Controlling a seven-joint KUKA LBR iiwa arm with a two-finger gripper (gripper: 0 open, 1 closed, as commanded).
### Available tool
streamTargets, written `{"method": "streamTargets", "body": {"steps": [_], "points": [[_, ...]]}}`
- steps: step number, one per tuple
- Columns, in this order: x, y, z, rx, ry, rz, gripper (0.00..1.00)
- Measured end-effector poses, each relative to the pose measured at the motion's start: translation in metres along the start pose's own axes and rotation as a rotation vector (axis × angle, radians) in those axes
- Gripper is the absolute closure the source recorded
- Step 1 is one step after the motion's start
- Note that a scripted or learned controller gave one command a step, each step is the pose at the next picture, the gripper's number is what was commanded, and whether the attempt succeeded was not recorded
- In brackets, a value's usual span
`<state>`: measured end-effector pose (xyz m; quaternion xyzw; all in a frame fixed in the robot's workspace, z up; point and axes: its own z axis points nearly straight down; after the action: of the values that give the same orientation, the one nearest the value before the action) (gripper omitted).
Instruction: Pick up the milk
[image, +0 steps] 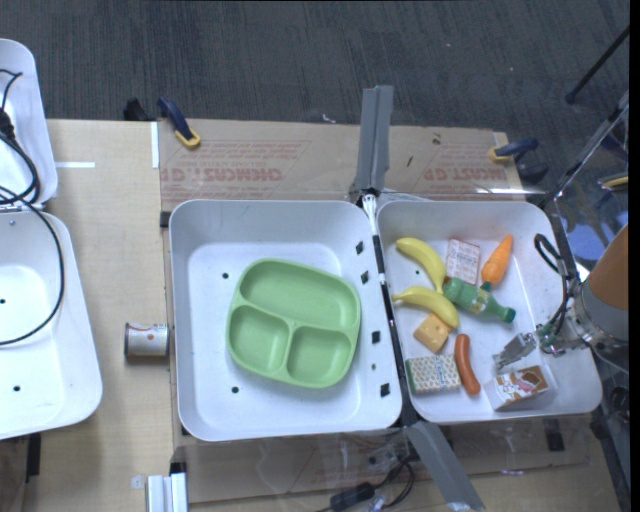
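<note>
The pincer (516, 349) hung low in the right bin (560, 300); whether it was open or closed could not be told. The milk (522, 386) lay just beneath it, near the bin's front edge, beside a sausage (466, 363).

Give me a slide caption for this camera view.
Gripper hovers above the milk in the right bin.

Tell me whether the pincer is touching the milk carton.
Cannot tell. In the camera view the pincer sits just above the milk carton in the right bin; the slant hides any contact or gap.
</note>
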<state>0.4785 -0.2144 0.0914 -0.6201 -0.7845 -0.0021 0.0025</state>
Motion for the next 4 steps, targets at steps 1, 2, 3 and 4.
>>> {"method": "streamTargets", "body": {"steps": [1, 2, 3, 4], "points": [[-0.0013, 0.0002, -0.0002, 0.0, 0.003, 0.003, 0.0], [-0.0014, 0.0, -0.0001, 0.0, 0.003, -0.002, 0.0], [-0.0015, -0.0001, -0.0002, 0.0, 0.004, 0.0, 0.0], [0.0, -0.0002, 0.0002, 0.0, 0.0, -0.008, 0.0]]}}
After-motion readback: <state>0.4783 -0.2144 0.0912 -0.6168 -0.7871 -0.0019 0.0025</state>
